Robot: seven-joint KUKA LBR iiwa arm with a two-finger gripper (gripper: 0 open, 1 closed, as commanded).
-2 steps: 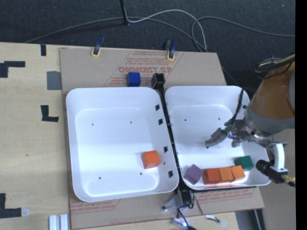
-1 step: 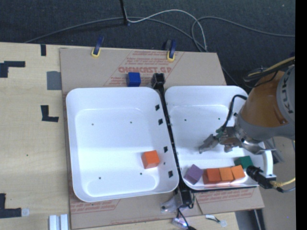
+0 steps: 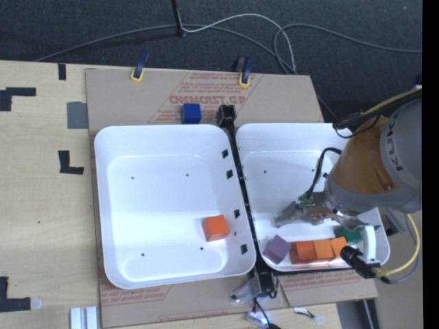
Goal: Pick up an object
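My gripper (image 3: 291, 213) hangs low in the right bin (image 3: 288, 149), pointing left, under the grey arm with its orange band (image 3: 363, 163). Along that bin's front wall lie a purple block (image 3: 277, 249), a row of orange blocks (image 3: 313, 251) and a small green piece (image 3: 352, 235), all just in front of the gripper and to its right. A single orange cube (image 3: 215, 227) sits in the left bin (image 3: 137, 184), near its front right corner. Nothing can be made out in the gripper from this angle.
A blue cube (image 3: 191, 112) rests on the cardboard sheet (image 3: 274, 94) behind the bins. Two clamps (image 3: 139, 70) hold the sheet's back edge. A black divider (image 3: 236, 184) runs between the bins. Cables (image 3: 274, 33) trail across the dark floor behind.
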